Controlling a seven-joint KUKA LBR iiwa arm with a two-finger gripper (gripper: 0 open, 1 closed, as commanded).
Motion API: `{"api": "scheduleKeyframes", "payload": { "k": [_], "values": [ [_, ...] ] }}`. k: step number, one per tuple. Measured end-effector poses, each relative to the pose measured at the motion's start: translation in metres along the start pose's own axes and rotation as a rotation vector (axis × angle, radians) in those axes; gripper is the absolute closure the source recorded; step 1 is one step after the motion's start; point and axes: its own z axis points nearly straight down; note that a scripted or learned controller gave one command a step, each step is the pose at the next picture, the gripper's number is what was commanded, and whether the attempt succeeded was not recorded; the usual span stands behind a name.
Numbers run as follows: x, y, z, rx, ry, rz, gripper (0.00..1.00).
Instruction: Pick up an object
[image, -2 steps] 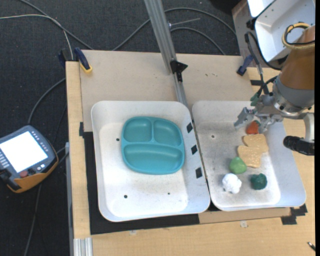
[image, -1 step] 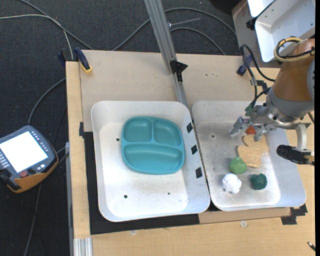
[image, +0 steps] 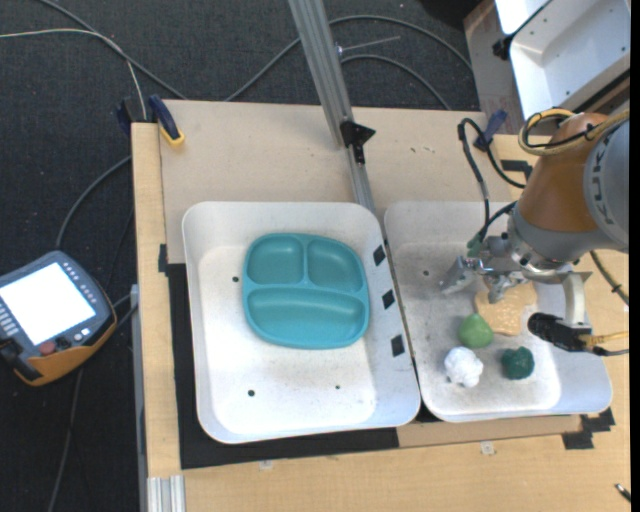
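Camera view — the gripper hangs over the right bin, its grasp indiscernible — beside a green ball.

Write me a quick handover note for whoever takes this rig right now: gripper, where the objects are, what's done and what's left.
Gripper: low over the right bin, near its upper middle; whether the fingers are open or shut cannot be told, and nothing is seen between them.
Objects, all in the right bin: tan flat piece just beside the gripper, light green lump below it, white crumpled object and dark green object near the front edge.
Left bin: holds a teal divided plate.
Done: arm is positioned over the objects.
Left: grasp one and lift it.
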Motion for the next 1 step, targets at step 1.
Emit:
{"api": "scheduleKeyframes", "payload": {
  "k": [1],
  "values": [
    [-0.0005,0.005,0.027,-0.019,-0.005,-0.001,0.0]
  ]
}}
